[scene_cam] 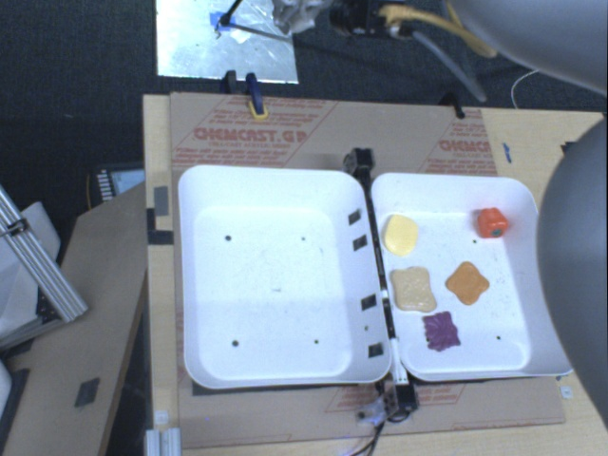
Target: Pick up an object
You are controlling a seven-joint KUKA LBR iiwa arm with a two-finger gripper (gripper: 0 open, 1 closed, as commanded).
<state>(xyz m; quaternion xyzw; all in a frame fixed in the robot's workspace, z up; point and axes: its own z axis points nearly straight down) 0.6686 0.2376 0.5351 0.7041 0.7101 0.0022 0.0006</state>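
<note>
Bins side by side on brown cardboard bench (pixel 313 126): left bin (pixel 204 198) bare white, right bin (pixel 518 198) holds five pieces well apart — beige slab (pixel 413 289), orange flat piece (pixel 466 282), yellow oval (pixel 400 235), purple piece (pixel 441 331), small orange-red block (pixel 491 222) near far right corner. Grey arm (pixel 570 255) blurred, cut off at right edge, covering bin's right rim; jaw state: cannot tell. Dark carpet (pixel 66 65) around, foil sheet (pixel 223 27) behind.

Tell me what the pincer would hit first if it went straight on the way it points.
Probably the silvery sheet under the pincer, beyond the bins; depth is unclear.
</note>
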